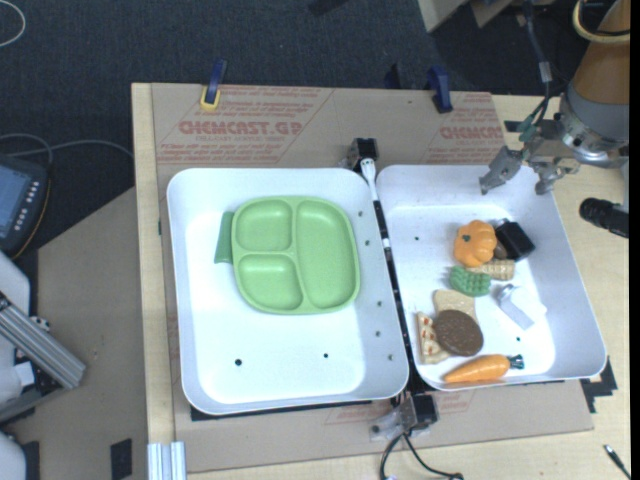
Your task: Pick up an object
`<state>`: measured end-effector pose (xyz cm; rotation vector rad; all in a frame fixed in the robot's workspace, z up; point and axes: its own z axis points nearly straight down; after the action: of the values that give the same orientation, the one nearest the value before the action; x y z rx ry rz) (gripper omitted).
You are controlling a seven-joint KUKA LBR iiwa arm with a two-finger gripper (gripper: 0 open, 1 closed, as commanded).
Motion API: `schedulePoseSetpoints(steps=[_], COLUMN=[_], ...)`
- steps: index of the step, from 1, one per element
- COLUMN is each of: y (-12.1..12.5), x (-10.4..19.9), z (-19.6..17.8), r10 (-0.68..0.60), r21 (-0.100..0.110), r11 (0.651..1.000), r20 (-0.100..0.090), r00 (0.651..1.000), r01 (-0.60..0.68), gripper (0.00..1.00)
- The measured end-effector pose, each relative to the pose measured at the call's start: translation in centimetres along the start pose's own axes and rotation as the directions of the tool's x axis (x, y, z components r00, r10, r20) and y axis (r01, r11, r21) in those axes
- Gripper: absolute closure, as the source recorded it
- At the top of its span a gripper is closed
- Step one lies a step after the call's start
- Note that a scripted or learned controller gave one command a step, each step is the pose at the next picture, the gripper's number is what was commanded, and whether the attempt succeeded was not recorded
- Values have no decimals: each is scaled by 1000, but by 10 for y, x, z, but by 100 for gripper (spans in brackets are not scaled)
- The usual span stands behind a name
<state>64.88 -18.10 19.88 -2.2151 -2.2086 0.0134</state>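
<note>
Tan surface (300,118) carries two shallow white bins. Gripper (522,173) hovers at the right bin's (575,298) far rim, jaws released, grasping nothing. Risk: clustered toy food near the orange plastic pumpkin (475,241) invites a glancing miss.

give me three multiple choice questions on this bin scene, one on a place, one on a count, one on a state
1. Where does the green tray lie?
A. in the left bin
B. in the right bin
C. on the floor

2. How many compartments does the green tray have?
A. two
B. three
C. five

3. How are the hand's fingers?
A. shut on the carrot
B. shut on the pumpkin
C. spread open, holding nothing

Key: 1 A, the green tray sits in the left bin. 2 B, three hollows show in it. 3 C, the hand hangs over the right bin's far edge, fingers apart, clear of the carrot and pumpkin.
</note>
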Motion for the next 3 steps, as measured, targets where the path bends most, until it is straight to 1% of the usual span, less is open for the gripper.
schedulePoseSetpoints(steps=[1, 2, 3], y=[3, 5, 7], x=[0, -3, 3], z=[-10, 33, 77], r10=[-3, -3, -5], r21=[-15, -11, -11], r11=[1000, 1000, 1000], r20=[3, 3, 2], r00=[1000, 1000, 1000], r01=[3, 3, 5], gripper=[0, 0, 0])
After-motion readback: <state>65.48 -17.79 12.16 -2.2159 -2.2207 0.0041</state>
